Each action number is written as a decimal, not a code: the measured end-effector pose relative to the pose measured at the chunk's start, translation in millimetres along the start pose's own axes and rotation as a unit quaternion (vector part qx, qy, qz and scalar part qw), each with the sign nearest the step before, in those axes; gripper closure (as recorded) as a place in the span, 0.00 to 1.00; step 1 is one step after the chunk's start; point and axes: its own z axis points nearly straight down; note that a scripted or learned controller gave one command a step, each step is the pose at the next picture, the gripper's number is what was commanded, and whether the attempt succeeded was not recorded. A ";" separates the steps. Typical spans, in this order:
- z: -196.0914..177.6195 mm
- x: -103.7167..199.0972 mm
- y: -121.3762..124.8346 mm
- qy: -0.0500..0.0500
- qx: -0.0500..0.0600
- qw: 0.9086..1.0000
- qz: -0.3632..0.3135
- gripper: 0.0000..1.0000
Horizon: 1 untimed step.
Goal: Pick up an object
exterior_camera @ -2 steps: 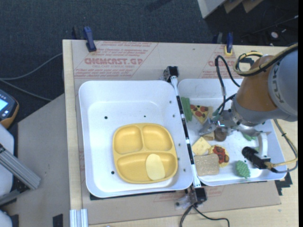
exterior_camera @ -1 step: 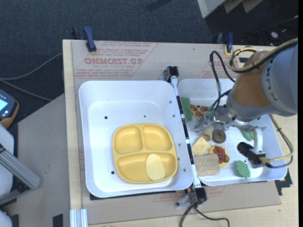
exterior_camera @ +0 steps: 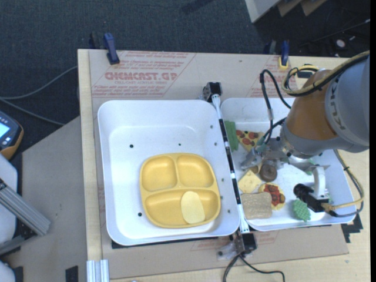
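Down in the right bin [exterior_camera: 329,216], gripper [exterior_camera: 265,168] above cheese wedge [exterior_camera: 249,181], grip state unclear

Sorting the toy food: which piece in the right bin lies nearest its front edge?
The tan bread slice, flat and square, at the right bin's front-left corner.

Yellow divided plastic plate [exterior_camera: 176,188] with pale oval piece [exterior_camera: 192,207]; white bins [exterior_camera: 117,157]; green bumpy toy [exterior_camera: 301,210], perhaps broccoli.

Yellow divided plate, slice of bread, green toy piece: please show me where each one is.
Yellow divided plate [exterior_camera: 158,175]: camera view, upper left compartment.
Slice of bread [exterior_camera: 257,205]: camera view, middle of its top.
Green toy piece [exterior_camera: 301,210]: camera view, its middle.
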 end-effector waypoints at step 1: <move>-10.3 0.2 1.1 0.000 -0.002 1.000 0.000 1.00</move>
